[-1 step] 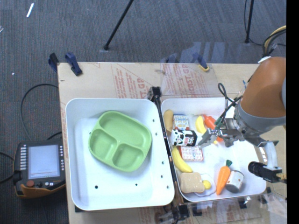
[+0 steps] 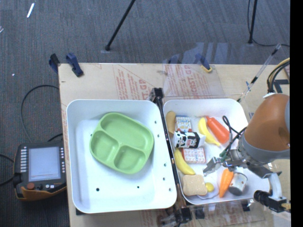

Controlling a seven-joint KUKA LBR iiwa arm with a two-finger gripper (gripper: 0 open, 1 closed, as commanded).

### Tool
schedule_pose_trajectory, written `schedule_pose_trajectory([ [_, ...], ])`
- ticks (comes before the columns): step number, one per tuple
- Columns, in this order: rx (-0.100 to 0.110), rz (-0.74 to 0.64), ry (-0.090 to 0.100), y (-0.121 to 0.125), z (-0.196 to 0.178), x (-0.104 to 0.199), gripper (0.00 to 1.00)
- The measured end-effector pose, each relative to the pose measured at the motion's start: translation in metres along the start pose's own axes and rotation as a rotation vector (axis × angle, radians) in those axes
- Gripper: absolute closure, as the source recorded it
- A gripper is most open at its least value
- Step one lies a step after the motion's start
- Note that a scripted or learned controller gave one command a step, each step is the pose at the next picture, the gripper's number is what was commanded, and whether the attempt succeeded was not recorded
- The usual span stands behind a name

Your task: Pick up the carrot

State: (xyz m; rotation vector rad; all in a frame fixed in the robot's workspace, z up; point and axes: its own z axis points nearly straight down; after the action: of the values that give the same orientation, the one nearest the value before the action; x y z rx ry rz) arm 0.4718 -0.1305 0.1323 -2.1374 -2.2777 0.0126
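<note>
The bench, a board with red print, bears two shallow white bins side by side. The left bin holds a green three-compartment plate, tilted a little, lying toward the bin's 12 o'clock half. The right bin is crowded with toy food. The arm comes in from 3 o'clock, its orange band over the bin's right rim.

The gripper hangs low over the right bin's 4 o'clock part; whether its fingers are apart or together I cannot tell, as the metal parts there blur together. The carrot lies just below it, toward 6 o'clock, orange, narrow end pointing to 7 o'clock, and it looks to be lying in the bin, not between the fingers.

In the bin, a banana lies along the left wall at 8 o'clock, a slice of bread at 7 o'clock, a black-and-white milk carton near the centre with a small red-and-white box at its 12 o'clock and another, a second box, at its 5 o'clock. A red-orange sausage-shaped piece and a yellow piece lie touching at 1 o'clock. A small grey can lies just beside the carrot at its 3 o'clock
</note>
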Motion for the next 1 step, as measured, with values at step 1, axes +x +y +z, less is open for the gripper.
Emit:
schedule_pose_trajectory([
  [1,-0.021,-0.038,-0.003,0.0039,0.0416,-0.0525,0.0],
])
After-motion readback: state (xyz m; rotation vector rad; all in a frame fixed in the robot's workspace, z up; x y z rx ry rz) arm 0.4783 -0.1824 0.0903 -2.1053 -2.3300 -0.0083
